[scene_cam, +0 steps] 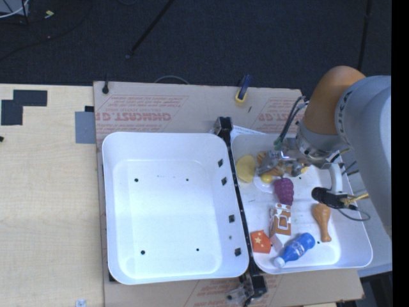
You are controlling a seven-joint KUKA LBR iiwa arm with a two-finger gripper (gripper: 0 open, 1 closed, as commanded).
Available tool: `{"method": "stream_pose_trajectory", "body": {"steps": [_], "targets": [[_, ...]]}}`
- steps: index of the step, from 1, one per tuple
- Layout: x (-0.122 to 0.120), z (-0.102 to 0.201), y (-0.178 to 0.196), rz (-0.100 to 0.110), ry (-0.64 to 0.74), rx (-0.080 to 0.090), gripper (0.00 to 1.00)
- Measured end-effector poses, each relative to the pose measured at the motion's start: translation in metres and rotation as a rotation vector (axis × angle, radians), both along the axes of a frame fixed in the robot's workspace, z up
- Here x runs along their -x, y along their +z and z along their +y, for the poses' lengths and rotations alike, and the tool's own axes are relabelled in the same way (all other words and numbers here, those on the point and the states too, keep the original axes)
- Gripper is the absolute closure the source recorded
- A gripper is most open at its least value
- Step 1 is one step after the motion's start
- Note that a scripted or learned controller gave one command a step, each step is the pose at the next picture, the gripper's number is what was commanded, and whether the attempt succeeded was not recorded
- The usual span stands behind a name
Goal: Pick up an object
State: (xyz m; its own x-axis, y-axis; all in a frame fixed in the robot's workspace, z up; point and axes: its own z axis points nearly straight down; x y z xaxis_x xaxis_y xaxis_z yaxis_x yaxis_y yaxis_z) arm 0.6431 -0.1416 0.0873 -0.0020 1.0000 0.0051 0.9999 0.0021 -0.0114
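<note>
My gripper (276, 165) is down in the right bin (358, 251), near its far left part. It sits just right of a yellow round object (246, 167) and just above a purple grape bunch (284, 189). A small brownish item (271, 169) lies right at the gripper, and I cannot tell whether it is held. Further forward in the bin are an orange and white box (280, 219), an orange-red block (260, 242), a blue bottle (296, 247) and a tan drumstick (323, 220).
The left bin (115, 171) stands beside the right one, with a black divider (233, 197) between them. Both rest on a cardboard sheet (160, 110). The grey arm with its orange band (335, 101) comes in from the right, over the bin's far corner.
</note>
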Motion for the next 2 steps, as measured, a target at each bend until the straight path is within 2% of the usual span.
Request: {"method": "stream_pose_trajectory", "body": {"steps": [1, 2], "targets": [[-0.002, 0.056, 0.003, -0.017, -0.001, 0.009, 0.0], [-0.005, 0.057, 0.017, -0.022, 0.002, 0.006, 1.0]]}}
